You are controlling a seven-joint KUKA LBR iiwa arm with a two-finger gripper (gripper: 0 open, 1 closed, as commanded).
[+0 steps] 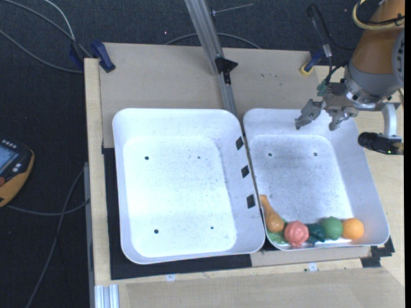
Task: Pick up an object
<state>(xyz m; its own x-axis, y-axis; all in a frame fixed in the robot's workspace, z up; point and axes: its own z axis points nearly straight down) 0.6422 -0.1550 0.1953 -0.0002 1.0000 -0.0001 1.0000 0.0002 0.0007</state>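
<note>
Clearly the gripper [325, 118] hangs spread wide with nothing in it over the right bin's [359, 153] far edge, well apart from the toys along the near wall. The orange ball [353, 228] looks light, smooth, likely slippery; pinch across its middle.
</note>
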